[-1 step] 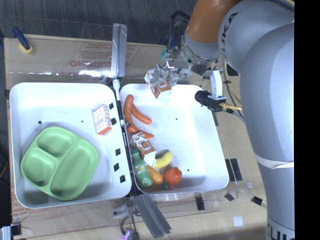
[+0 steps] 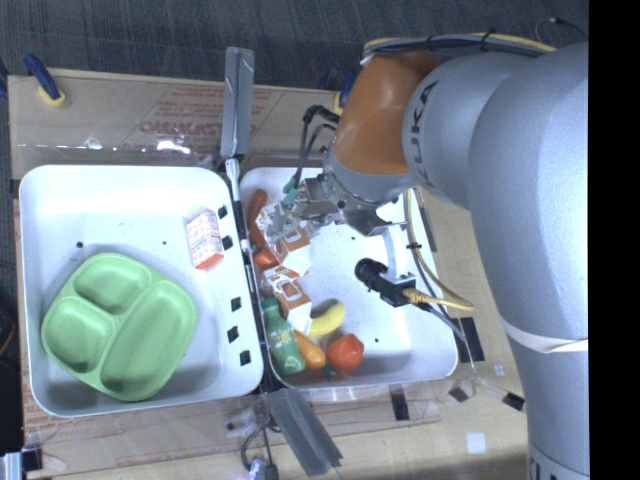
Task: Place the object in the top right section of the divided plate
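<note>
A green divided plate [image 2: 118,325] lies in the lower left of the left bin [image 2: 60,193], its sections bare. A small orange-and-white carton [image 2: 203,239] rests on the left bin's floor, up and right of the plate. My gripper [image 2: 298,204] hangs over the upper left part of the right bin [image 2: 420,363], above a cluster of toy food: a brown sausage [image 2: 257,215], small cartons [image 2: 285,289], a banana [image 2: 327,319], a green bottle [image 2: 279,343], a carrot [image 2: 309,349] and a tomato [image 2: 345,352]. The wrist hides the fingers.
The grey arm with its orange band [image 2: 385,118] covers the right side of the view and much of the right bin. A grey divider bar [image 2: 236,108] runs between the bins. A black cable fitting [image 2: 385,280] sits over the right bin's middle.
</note>
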